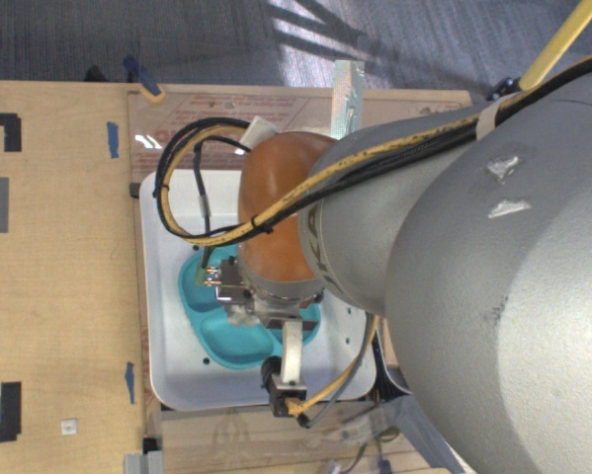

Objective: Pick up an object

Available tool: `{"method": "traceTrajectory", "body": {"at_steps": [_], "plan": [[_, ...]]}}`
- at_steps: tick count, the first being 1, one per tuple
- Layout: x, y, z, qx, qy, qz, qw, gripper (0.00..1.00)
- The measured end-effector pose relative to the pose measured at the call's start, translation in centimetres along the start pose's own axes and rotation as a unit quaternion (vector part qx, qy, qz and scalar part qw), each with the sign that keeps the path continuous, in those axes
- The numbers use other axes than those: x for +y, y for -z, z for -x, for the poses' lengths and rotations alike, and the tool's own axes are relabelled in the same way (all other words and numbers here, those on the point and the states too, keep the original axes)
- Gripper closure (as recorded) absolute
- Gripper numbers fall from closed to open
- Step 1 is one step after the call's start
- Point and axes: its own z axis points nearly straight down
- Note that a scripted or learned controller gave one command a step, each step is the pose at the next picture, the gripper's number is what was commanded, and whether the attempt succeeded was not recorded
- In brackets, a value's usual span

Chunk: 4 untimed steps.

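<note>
A teal, curved plastic object (226, 339) lies in the white bin (172, 363), toward its near left part. The arm's orange band (276, 205) and grey wrist (276, 299) hang directly over it and cover most of it. The gripper itself is hidden beneath the wrist, down inside the bin over the teal object. A white part (292, 354) with a black end sticks out below the wrist toward the bin's near wall.
Black and yellow cables (192, 181) loop over the bin's far left part. The large grey arm body (483, 265) covers the right half of the scene. A tan cardboard surface (53, 265) with black tape marks lies to the left of the bin.
</note>
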Motion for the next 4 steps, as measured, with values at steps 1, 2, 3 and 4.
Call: {"method": "traceTrajectory", "body": {"at_steps": [1, 2, 3, 4], "plan": [[0.1, 1.9, -0.1, 0.002, -0.173, 0.003, 0.9849, 1.0], [0.1, 2.5, -0.1, 0.002, -0.313, 0.002, 0.9496, 1.0], [0.1, -6.1, 0.9, 0.001, -0.529, 0.0, 0.8485, 1.0], [0.2, 3.9, -0.2, 0.006, -0.577, 0.002, 0.8165, 1.0]]}}
